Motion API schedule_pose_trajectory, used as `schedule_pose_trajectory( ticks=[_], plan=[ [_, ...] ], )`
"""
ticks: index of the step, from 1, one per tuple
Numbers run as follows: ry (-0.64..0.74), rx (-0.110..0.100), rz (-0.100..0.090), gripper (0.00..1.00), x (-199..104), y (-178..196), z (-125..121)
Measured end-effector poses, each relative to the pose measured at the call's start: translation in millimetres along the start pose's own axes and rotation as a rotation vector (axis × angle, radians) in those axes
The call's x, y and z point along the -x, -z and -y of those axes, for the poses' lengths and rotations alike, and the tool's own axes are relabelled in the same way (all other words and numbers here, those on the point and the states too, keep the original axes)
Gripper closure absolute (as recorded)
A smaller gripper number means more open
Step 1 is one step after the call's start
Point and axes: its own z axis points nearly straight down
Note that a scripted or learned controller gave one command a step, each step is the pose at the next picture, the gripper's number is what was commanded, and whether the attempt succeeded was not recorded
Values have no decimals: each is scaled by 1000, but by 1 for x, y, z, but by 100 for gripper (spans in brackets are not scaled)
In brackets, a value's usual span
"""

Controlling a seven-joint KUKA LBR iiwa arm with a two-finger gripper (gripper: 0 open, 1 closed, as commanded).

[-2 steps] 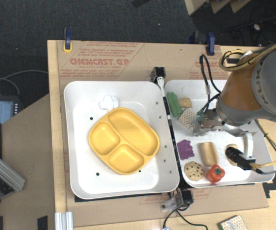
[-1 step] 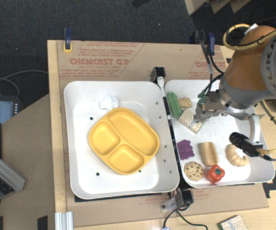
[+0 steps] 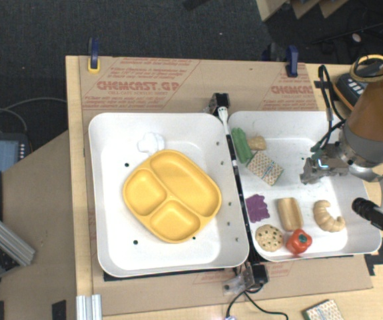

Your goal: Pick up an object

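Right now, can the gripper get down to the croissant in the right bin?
Probably yes. The gripper hangs over the right bin, just up-left of the croissant. The croissant lies apart from the bread roll and tomato, with nothing on top.

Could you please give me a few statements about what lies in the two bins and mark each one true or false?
1. The yellow divided plate lies in the left bin. True.
2. The croissant sits on the yellow divided plate. False: it lies in the right bin, near that bin's right side.
3. The cookie lies beside the red tomato toy. True.
4. The purple item lies in the left bin. False: it is in the right bin, near its left wall.
5. The gripper is above the right bin. True.
6. The green item lies next to the croissant. False: it is by the right bin's left wall, far from it.
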Motion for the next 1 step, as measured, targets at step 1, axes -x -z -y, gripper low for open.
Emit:
schedule_pose_trajectory(
  ticks=[1],
  plan=[
    [13, 9, -1, 100, -58, 63, 21]
  ],
)
